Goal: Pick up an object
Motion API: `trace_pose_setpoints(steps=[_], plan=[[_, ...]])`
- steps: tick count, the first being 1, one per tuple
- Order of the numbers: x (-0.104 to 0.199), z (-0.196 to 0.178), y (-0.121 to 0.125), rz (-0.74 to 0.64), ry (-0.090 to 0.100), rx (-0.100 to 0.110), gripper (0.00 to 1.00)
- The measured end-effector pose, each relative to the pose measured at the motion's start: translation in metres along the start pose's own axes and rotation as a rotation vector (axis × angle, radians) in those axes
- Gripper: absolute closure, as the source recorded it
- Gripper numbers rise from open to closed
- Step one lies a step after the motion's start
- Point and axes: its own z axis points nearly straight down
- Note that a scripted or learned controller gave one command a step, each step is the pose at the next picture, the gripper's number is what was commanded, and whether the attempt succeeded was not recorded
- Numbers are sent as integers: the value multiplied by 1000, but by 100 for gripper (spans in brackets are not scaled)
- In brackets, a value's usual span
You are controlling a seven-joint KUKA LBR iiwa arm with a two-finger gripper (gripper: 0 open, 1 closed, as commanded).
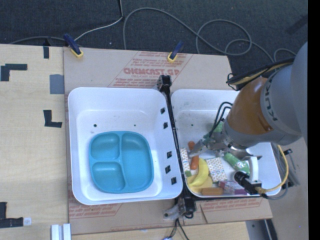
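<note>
Grey arm with orange band (252,109) reaches in from the right and is bent low over the right shallow white plastic bin (200,101). Its pincer (209,143) sits down among the clutter at the bin's near end; whether it is open or closed cannot be told, since the wrist body hides most of it.

Candidate objects all lie heaped in that bin's near corner: a curved yellow toy banana (201,174), just beside a pale speckled flat packet (216,168), a small green cylinder (231,159) under the wrist, and an orange-brown stick (212,190) against the near wall. Nothing is visibly gripped.

Left white bin (80,104) holds a turquoise three-compartment plastic tray (121,161), lying flat (likely the drop target, well apart from the pile).

Both bins rest on a cardboard sheet (145,69) clipped to the surface, presumably to keep them from sliding.
</note>
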Motion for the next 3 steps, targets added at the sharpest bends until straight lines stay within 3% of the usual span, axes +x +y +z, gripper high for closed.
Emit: trace_pose_setpoints(steps=[2,3], plan=[[-24,-42,112,0,1,8,0],[-61,2,150,-1,0,4,0]])
